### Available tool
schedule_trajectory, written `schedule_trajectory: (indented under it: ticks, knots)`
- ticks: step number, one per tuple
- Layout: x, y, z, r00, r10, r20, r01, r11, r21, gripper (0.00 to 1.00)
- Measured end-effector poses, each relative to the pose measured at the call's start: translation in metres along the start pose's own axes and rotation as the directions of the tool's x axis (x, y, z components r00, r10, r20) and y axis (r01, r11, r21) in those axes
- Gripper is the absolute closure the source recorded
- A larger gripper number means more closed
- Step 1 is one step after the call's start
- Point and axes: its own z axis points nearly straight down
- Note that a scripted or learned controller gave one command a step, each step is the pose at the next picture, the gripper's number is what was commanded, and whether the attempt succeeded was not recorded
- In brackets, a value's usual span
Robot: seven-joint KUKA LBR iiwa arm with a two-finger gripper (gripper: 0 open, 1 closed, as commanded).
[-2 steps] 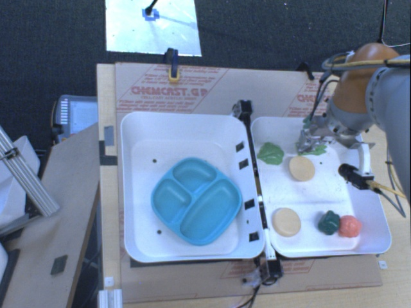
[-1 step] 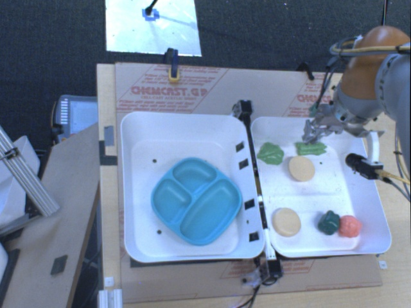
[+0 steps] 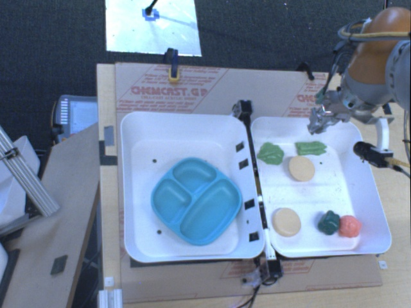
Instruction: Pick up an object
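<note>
The nearest candidate is the flat green piece [image 3: 311, 148], lying at the far edge of the right bin [image 3: 372, 197], just below the end effector [image 3: 317, 124]. To its left sits a leafy green piece [image 3: 270, 153], and just in front of the pair a tan disc [image 3: 301, 169]. Nearer the front lie a second tan disc [image 3: 286, 222], a dark green lump [image 3: 329, 222] and a pink ball [image 3: 349, 226], the last two touching. The left bin [image 3: 135, 172] carries a blue tray [image 3: 196, 200] with three compartments.

The end effector hangs over the far rim of the right bin, with nothing visibly between its tips; how far they are parted I cannot tell (too small and dark here). So this looks like the approach step, with no pick made yet. The next move would call for a descent centred on one item, most likely the flat green piece, keeping clear of the bin wall close behind it.
</note>
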Motion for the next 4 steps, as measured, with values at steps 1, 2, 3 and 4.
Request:
schedule_trajectory:
  ticks: [1,2,3,4]
  knots:
    - [-0.007,-0.002,-0.049,1.0,0.004,0.001,-0.004,1.0,0.0,1.0]
    - [0.045,-0.012,-0.04,1.0,-0.002,-0.001,0.002,1.0,0.006,1.0]
    - [0.109,-0.012,-0.042,1.0,-0.004,-0.003,0.004,1.0,0.005,1.0]
    - [0.156,-0.01,-0.033,1.0,-0.003,-0.002,0.003,1.0,0.006,1.0]
